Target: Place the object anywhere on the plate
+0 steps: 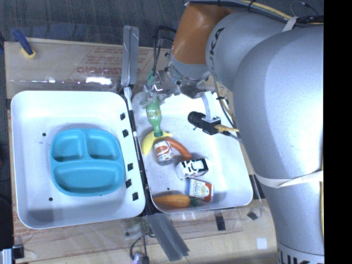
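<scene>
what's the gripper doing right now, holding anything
Two-finger gripper: over the right white bin, at the green plastic bottle; open or shut cannot be told.

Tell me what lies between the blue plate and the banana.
In the camera view, between the blue plate and the banana lie bare white floor of the left bin and the two bins' adjoining walls. No object sits there.

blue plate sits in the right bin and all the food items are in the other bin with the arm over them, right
Not quite: the blue plate sits in the left bin, as the camera view shows. The food items, such as the green bottle and banana, are in the other bin with the arm over them.
</scene>
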### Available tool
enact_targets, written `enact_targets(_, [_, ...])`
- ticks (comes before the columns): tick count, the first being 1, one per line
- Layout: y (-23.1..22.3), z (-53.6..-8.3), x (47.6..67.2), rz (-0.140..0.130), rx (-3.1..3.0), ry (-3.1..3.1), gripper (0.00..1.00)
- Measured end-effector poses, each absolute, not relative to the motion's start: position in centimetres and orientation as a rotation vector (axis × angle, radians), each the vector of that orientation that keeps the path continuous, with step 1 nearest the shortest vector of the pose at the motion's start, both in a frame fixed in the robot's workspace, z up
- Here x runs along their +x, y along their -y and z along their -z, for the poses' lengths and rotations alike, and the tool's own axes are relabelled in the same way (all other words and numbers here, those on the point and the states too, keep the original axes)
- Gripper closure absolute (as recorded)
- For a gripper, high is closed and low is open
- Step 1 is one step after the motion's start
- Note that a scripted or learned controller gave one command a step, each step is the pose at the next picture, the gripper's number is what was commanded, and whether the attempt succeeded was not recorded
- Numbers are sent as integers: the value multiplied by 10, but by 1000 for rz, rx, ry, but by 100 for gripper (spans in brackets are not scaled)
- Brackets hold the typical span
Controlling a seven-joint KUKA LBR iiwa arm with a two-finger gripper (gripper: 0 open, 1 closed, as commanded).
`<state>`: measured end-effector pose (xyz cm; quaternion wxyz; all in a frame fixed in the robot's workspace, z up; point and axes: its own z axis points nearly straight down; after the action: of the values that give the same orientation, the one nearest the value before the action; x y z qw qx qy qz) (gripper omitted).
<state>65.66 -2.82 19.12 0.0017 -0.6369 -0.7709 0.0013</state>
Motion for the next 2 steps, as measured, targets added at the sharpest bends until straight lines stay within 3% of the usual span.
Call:
enact_targets(1, [45, -253, 654, -2, -2136, 2304, 100])
enact_targets(2, [-31, -190, 620, -5, -2113, 2323, 100])
